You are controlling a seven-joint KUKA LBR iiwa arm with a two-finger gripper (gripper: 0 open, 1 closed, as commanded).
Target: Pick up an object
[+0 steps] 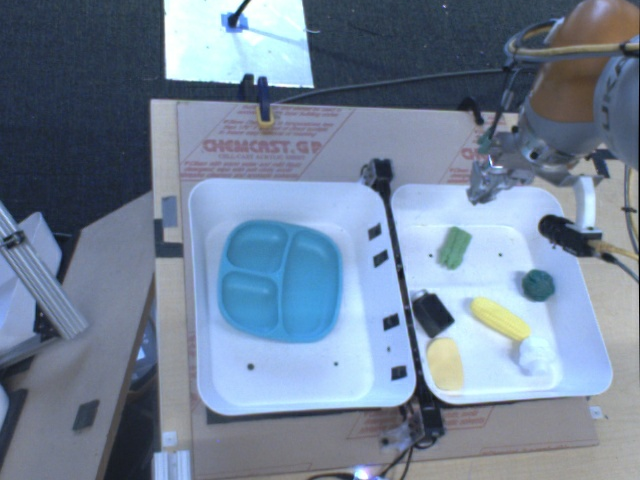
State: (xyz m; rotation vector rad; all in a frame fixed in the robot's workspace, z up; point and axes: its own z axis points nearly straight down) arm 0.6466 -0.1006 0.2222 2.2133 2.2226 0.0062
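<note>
Two white bins sit side by side mid-frame. The left bin (215,368) holds a blue divided plate (280,280). The right bin (590,368) holds a green piece (455,247), a dark green ball (538,285), a yellow corn cob (500,319), a black block (433,313), a pale yellow piece (446,364) and a white lump (537,356). The gripper (484,190) hangs over the right bin's upper rim, at upper right.
</note>
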